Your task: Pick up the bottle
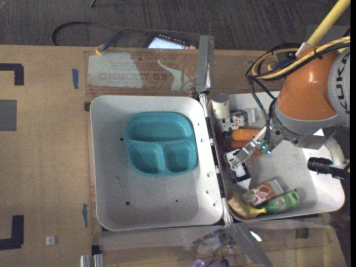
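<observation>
Orange-banded arm (308, 90) rises closest to the lens at the right of the frame. Its gripper (240, 158) hangs low over the left part of the right bin; whether the jaws are open or closed I cannot tell, and nothing is visibly between them.

At far left, the counter (44, 149) is flat brown board with black marks and bits of blue tape. The left bin (111, 199) holds a teal divided tray (161, 142). The right bin (325, 196) is crowded along its left wall: a white capped jar (221, 105), a small printed carton (238, 119), an orange thing (245, 135) and a dark item under the gripper that is too small to name.

The bottle (281, 201) lies on its side against the lower wall of the right bin. It is green, touching a small box (262, 192) and a yellowish thing (245, 207). It looks like light plastic, smooth, likely slippery and a little yielding. I would grip across the middle of its body, square to its long axis. Room is tight: the bin wall sits just below it and the box just above, so one jaw must slip between bottle and box.
</observation>
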`<state>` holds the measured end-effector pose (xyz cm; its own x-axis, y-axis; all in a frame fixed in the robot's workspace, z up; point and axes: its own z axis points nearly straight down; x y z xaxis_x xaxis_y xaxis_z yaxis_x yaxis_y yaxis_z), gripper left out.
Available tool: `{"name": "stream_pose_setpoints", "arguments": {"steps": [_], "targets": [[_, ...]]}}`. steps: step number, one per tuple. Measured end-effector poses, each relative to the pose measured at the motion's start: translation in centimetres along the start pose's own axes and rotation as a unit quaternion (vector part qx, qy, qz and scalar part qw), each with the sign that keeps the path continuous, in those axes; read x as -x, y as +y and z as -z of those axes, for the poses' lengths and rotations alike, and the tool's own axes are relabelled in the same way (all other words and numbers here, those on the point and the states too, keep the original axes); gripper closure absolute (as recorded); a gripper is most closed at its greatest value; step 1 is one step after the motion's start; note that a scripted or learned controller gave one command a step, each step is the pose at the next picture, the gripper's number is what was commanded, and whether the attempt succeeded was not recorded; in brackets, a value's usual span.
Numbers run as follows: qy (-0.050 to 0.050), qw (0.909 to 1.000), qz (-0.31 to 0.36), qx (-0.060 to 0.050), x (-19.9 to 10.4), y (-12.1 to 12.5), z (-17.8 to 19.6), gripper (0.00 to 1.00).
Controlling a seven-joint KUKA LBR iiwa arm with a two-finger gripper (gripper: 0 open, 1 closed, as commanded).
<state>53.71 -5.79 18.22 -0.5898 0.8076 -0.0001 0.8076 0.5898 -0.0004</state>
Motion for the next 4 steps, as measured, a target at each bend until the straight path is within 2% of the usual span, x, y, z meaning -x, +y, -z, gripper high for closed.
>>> {"name": "stream_pose_setpoints", "arguments": {"steps": [1, 2, 3, 4], "targets": [[0.002, 0.9813, 0.192, -0.001, -3.0, -4.8, 0.0, 0.00], [0.000, 0.9798, 0.200, 0.000, 1.6, -6.2, -2.3, 0.00], [0.000, 0.9975, 0.071, 0.000, 2.5, -5.3, -2.8, 0.00], [0.000, 0.9969, 0.079, 0.000, 5.7, -4.9, 4.7, 0.00]]}}
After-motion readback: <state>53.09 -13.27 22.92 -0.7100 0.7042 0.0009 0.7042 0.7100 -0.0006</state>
